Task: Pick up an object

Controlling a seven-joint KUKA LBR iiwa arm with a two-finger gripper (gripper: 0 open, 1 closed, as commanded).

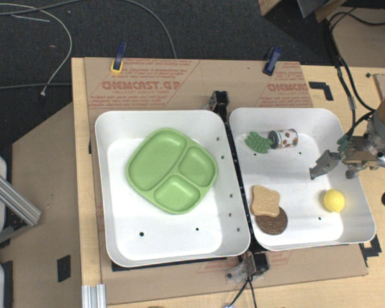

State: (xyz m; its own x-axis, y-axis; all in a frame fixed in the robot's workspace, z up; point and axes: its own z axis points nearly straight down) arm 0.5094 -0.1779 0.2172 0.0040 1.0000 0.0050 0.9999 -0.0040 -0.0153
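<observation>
A yellow ball [333, 201], a slice of toast [265, 200], a brown round cookie [272, 222], a small printed can [283, 138] and a green leafy toy [258, 142] lie scattered in the right-hand white bin [295, 241], any of them open to picking. The can lies on its side near the bin's far wall, touching the green toy to its left. The toast rests near the bin's left wall at the front, overlapping the upper edge of the cookie just below it. The ball sits alone toward the right front, well apart from the others.

The gripper [330, 164] reaches in over the bin's right wall from the grey arm [378, 143], its jaws spread apart and grasping nothing, one dark finger [322, 165] pointing down and left toward the bin floor. It hangs above and slightly left of the ball, clear of it.

The left-hand white bin [115, 236] holds a single light green divided plate [172, 170] with three compartments, set at an angle near the bin's middle. Both bins sit side by side on a cardboard sheet [154, 82] printed with red lettering, which covers the worktop [45, 165] and is held at its far edge by two blue clamps [119, 56]. Cables [64, 24] trail across the dark floor [199, 18] beyond.
</observation>
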